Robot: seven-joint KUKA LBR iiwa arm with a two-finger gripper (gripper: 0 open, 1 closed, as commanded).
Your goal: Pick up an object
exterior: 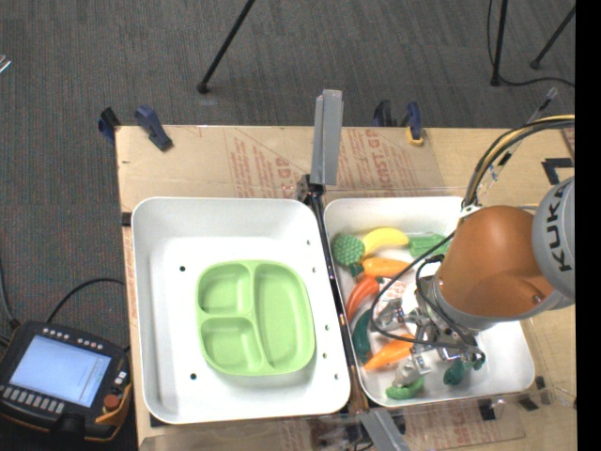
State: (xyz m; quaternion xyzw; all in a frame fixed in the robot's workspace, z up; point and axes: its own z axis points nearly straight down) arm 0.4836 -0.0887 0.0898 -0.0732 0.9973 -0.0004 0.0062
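One orange carrot (388, 354) just left of jaws (424, 350) | right bin (512, 360) | jaw state unclear

Bright, even light from overhead, and both white bins glow close to washed out, the left bin (160, 252) most of all. Shadows are soft and short: a faint one hugs the green divided plate (255, 318), a darker patch sits under the orange band (488, 261) of the arm. The grey carpet (94, 54) reads dimmer and a little grainy. Focus is fair throughout, though the toy vegetables look slightly smeared.
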